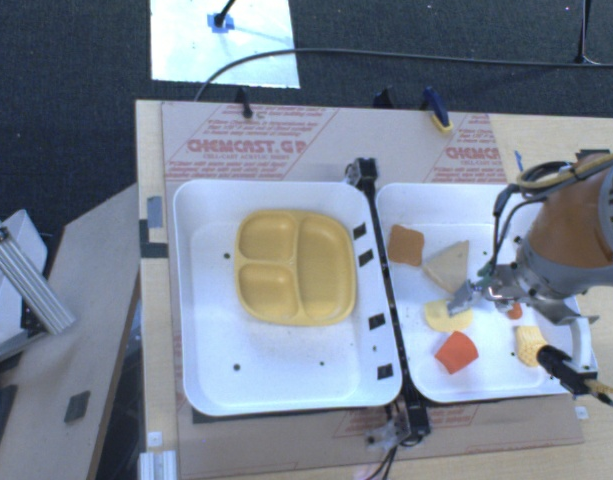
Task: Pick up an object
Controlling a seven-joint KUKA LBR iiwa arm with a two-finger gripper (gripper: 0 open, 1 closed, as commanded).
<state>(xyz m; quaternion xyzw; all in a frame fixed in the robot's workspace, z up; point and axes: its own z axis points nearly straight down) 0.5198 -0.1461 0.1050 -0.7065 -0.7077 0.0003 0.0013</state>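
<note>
a tangle of wires and clips [401,430] is seen at the lower centre of the frame, at the front end of the black divider [378,268] between the two bins. just above it, in the lower right of the frame, an orange-red block [456,352] is found lying on the floor of the right bin [426,203]. a pale yellow round piece [444,316] is placed just above and left of that block, and the tip of the pincer [462,299] is seen right over its upper edge; whether the pincer is open or closed cannot be told, and nothing can be made out as held in it. a beige wedge [449,264] is located just above the pincer tip, and a brown-orange square piece [407,245] lies to the left of the wedge, near the divider. a yellow ridged piece [530,345] is seen at the right of the bin, below the arm, with a small orange bit [514,311] just above it. the arm [576,233], orange-banded and grey, is extended in from the right edge of the frame over the right bin. in the left bin [201,268], at the centre of the frame, a yellow divided plate [292,266] is set flat. both bins are carried on a surface [286,138] covered with printed sheet. a white sheet [221,28] is seen at the upper left.
</note>
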